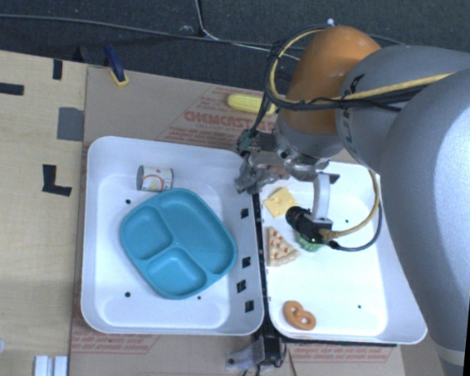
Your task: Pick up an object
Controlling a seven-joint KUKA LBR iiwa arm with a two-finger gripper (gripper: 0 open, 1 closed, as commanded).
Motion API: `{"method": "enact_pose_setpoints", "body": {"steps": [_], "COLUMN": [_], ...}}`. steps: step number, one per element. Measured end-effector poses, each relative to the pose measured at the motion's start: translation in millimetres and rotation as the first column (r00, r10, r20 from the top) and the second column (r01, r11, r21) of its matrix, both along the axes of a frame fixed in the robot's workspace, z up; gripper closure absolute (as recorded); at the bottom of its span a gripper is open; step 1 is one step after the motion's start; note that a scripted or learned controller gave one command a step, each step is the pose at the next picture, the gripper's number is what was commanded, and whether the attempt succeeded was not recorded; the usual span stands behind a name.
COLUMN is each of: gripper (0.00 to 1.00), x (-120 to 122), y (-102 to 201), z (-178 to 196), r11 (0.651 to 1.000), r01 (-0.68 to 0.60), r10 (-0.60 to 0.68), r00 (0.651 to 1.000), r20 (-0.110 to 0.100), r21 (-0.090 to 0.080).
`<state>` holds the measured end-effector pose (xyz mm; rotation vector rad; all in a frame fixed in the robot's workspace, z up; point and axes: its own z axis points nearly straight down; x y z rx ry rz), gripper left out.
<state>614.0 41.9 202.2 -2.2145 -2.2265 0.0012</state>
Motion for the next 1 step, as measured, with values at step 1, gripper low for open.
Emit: {"method": "enact_pose_setpoints", "body": {"steps": [1], "gripper": [1.00], "x": [7.7], "y": [56.9], "z": [4.6], "r11": [1.000], "r01": [-0.002], "r10": [0.002], "r00": [1.000], "r20": [0.001], "r21": [0.001]}}
